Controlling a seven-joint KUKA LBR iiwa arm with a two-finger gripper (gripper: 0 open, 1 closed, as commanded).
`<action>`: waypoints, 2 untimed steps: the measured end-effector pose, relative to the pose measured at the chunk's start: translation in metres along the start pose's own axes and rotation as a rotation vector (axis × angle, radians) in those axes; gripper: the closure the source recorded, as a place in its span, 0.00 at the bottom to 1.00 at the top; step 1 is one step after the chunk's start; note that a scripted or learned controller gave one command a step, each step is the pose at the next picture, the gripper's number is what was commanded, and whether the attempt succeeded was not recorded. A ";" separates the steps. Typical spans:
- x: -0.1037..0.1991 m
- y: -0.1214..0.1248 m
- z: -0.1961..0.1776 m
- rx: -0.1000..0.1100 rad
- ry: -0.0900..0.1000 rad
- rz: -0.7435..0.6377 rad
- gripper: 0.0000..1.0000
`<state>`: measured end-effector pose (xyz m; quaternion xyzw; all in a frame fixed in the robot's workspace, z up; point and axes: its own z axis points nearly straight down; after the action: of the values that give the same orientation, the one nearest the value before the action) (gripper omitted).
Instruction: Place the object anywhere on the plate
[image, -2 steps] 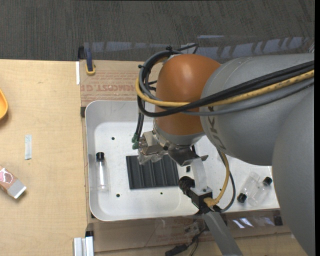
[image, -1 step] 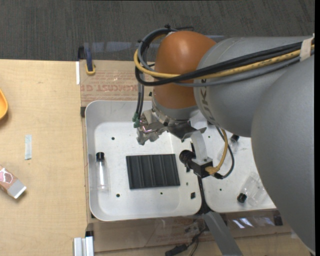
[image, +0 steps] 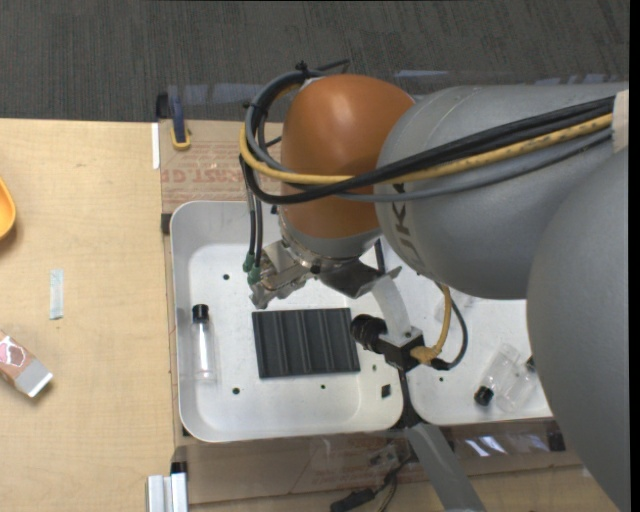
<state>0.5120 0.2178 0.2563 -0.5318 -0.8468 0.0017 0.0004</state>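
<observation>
Arm (image: 450, 180) reaches in from 3 o'clock, its orange band over the left bin (image: 190, 400). Gripper (image: 268, 285) sits at the 12 o'clock edge of the dark ribbed plate (image: 305, 342); whether it grips anything cannot be told. Clear tube with black cap (image: 203, 342) lies at 9 o'clock of the plate, apart from it, on the bin floor. Second clear capped piece (image: 503, 383) lies in the right bin (image: 450, 405).
</observation>
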 end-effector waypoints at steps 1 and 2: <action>-0.071 0.019 0.019 -0.002 -0.001 -0.049 1.00; -0.071 0.019 0.019 -0.002 -0.001 -0.049 0.00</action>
<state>0.5602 0.1623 0.2376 -0.5109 -0.8596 0.0011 -0.0005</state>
